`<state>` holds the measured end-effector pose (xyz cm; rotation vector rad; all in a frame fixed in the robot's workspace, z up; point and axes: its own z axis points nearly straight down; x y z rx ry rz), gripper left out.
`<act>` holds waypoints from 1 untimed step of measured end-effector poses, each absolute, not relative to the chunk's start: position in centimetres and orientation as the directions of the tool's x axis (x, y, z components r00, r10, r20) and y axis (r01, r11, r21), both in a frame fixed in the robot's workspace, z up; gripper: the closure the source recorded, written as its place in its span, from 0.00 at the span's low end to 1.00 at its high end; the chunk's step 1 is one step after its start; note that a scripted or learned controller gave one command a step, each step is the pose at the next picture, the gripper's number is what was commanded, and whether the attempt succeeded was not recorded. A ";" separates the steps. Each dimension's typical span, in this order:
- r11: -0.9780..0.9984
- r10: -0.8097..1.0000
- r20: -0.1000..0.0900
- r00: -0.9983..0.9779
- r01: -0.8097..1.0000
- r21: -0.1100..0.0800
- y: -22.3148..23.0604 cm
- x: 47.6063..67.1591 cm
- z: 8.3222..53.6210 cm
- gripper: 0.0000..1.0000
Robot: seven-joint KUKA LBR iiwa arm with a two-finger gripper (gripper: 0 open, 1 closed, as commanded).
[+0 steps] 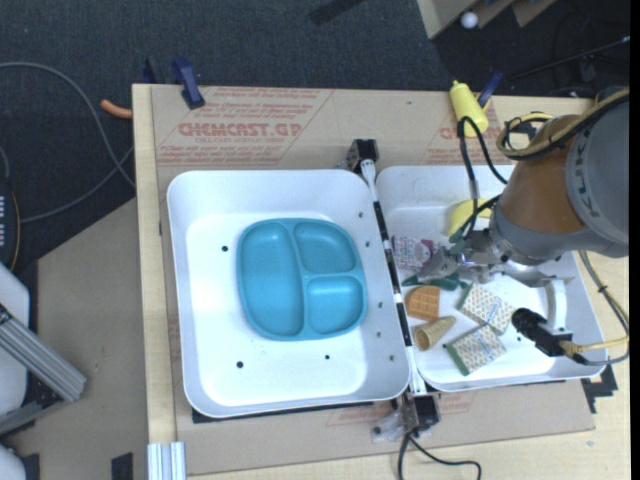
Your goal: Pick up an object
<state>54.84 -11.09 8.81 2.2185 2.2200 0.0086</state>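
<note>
A brown paper-faced board (250, 128) underlies both bins. It bears "CHEMCAST GP" in large red letters. The finer red lines above and below it are too small to read, and a similar red print at the board's far right is cut off by my arm.

Left: a shallow white left-hand bin (190, 268) holds a light-blue three-compartment plastic plate (300, 276), lying flat near its middle.

Centre: a black clip (362, 153) sits at the top of the seam where the two bins meet.

Right: a shallow white right-hand bin (400, 183) holds the loose things I could pick, all in its lower left part:
- A crumpled clear packet with pink print (408, 251) lies against the left wall; its lettering is illegible.
- Below it are a tan waffle-patterned square (423, 302) and a tan waffle cone (432, 332).
- Further right are a white square with a red-dotted pattern (487, 306) and a green-edged patterned square (472, 349). Their material is unclear.

My gripper (455, 266) is low over the bin, just beside the packet and above the waffle square. My grey wrist and orange band (535, 198) cover the bin's upper right. Whether my gripper is open or closed cannot be made out, and nothing is visibly held.
</note>
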 end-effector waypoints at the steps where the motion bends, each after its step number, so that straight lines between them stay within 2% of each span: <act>1: 0.001 1.000 -0.003 -0.001 1.000 0.010 -12.9 62.8 8.9 0.00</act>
